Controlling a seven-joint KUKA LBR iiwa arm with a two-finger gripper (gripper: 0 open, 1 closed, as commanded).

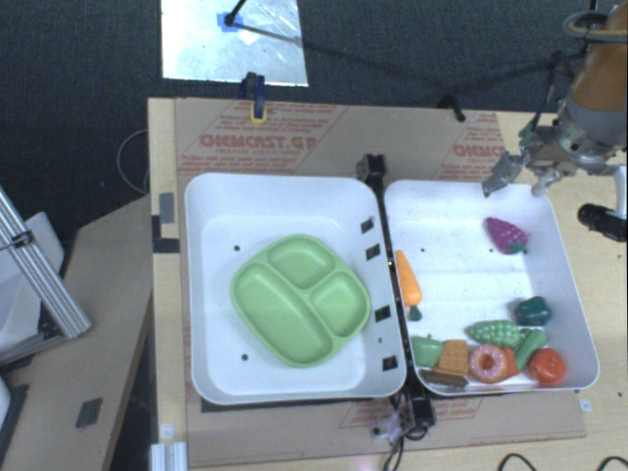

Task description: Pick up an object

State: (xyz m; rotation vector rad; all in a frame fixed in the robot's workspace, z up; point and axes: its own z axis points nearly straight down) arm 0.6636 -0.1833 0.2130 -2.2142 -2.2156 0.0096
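My gripper (517, 178) hangs open above the far right corner of the right bin (461, 204), its two grey fingers spread with nothing between them. A purple grape bunch (505, 234) lies just below it in the bin. An orange carrot (407, 281) rests against the bin's left wall. Along the near edge sit a green pepper (532, 311), corn (494, 333), a pink donut (488, 362), a red tomato (548, 365) and a cracker (453, 358).
The left bin (211, 224) holds a green divided plate (299, 300). A black divider with clips (383, 263) runs between the bins. A blue clamp (255, 94) stands at the bench's far edge. Aluminium framing (34, 273) rises at the left.
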